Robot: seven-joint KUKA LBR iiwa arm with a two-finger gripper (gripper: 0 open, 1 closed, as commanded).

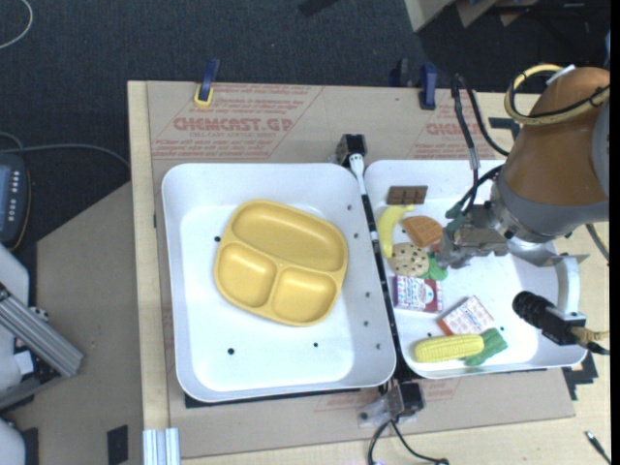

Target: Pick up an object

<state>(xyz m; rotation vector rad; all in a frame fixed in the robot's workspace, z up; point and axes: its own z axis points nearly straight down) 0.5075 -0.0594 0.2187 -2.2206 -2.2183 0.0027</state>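
Two bins sit side by side on the bench (145, 260). The left bin (194, 347) holds a divided plate (281, 262) near its middle. The right bin (542, 352) holds the rest: a chocolate bar (406, 196) at the far left, a banana (388, 229) just nearer, a croissant (422, 230) right of the banana, a cookie (408, 259) near them, a packet (418, 294) nearer still, a second packet (466, 316) to its right, and a corn cob (449, 348) along the near wall
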